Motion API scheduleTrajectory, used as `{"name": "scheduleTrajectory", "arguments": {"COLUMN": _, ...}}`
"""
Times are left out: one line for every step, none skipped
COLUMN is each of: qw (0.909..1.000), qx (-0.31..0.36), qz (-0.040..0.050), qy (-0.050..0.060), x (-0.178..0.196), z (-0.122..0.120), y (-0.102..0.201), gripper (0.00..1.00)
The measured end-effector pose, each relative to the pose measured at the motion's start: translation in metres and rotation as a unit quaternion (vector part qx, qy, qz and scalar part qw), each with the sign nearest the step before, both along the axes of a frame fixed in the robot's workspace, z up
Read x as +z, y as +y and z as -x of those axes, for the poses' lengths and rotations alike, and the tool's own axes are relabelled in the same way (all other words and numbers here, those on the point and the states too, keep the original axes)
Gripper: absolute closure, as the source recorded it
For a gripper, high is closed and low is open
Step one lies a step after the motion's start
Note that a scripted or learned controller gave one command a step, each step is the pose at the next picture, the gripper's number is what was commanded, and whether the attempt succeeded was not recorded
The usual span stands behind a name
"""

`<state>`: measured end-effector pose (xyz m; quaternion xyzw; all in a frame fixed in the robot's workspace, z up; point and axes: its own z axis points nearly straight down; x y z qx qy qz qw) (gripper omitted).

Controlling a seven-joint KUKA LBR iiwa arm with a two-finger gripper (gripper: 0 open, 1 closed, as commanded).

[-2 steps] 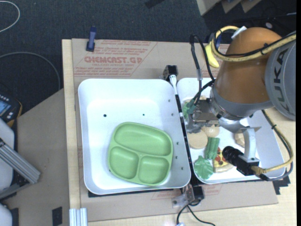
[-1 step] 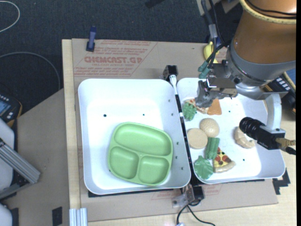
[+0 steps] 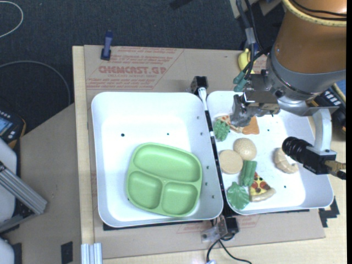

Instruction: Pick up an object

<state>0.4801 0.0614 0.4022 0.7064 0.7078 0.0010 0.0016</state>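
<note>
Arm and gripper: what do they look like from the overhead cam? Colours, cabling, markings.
The arm is a thick rounded grey body with a broad orange band above the wrist. The gripper is a small grey-metal unit below it. Dark cables run down beside the wrist, with teal connectors near the gripper mount. No readable markings.

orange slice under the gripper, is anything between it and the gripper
Nothing visible does. The gripper is down directly over the orange slice at the far end of the right bin. The green toy lies just beside it, toward the bin divider, close enough to be nudged.
</note>
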Motion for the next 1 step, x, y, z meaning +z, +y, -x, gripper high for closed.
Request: {"name": "scheduleTrajectory", "arguments": {"qw": 1.0000, "qx": 0.000, "qz": 0.0004, "qy": -0.002, "x": 0.0105, "z": -0.0007, "y": 0.0002, "gripper": 1.00}}
